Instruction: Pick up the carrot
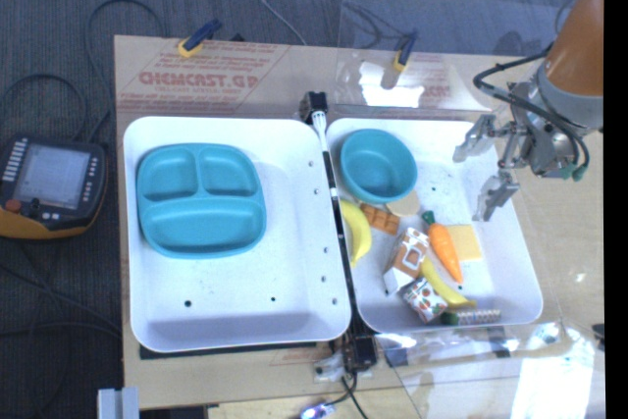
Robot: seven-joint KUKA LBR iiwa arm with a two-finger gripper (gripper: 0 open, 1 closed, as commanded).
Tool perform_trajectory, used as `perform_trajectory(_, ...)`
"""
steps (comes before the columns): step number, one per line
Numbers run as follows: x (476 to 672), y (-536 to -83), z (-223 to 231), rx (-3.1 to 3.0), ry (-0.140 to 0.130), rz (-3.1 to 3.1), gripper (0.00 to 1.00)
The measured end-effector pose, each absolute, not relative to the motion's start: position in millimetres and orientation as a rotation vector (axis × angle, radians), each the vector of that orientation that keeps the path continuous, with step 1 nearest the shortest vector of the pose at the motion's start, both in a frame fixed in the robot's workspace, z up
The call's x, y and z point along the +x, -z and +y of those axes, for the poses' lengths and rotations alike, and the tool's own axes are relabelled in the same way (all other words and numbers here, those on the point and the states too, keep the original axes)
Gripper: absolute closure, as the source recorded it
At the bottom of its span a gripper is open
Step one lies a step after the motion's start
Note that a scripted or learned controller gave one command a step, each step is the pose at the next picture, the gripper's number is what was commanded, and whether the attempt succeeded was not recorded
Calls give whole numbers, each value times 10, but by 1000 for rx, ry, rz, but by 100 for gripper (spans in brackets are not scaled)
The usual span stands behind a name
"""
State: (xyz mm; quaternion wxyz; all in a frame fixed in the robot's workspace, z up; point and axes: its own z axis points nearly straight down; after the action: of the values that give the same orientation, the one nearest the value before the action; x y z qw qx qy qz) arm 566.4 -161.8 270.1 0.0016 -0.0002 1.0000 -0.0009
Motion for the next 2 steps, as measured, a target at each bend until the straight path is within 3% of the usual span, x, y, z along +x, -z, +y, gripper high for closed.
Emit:
perform_trajectory(1, 5503, -1357, -1900, 1, -4, 3154, 0)
perform_trajectory(2, 5177, -922, -2198, 376, 3, 3099, 0)
